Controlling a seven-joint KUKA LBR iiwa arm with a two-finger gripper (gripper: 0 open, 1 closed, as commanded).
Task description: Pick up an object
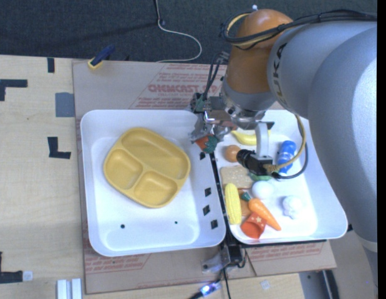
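Reaching arm (317, 73): it comes in from the right, its orange band (252, 42) above the far edge of the right bin.
Gripper (208, 136): low over the far end of the divide between the two bins, just left of the right bin's pile.
Jaws: cluttered with metal and cable; I cannot tell whether they are spread or pressed together.
Small red and green object (207, 143): right at the gripper's tip, on the divide; whether it is gripped cannot be told.
Left bin (96, 185): a yellow divided plate (146, 166) lies in its far half, tilted a little.
Right bin (317, 220): holds the toy food, crowded towards its left side.
Corn cob (232, 203): along the left wall, near end.
Carrot (265, 213): just right of the corn, pointing right.
Red piece (251, 229): at the near edge, touching the carrot.
Banana (245, 137): far end, partly under the wrist.
Brown egg-like piece (232, 152): just near of the banana.
Blue item (286, 149): towards the right.
White pieces (290, 205): right of the carrot.
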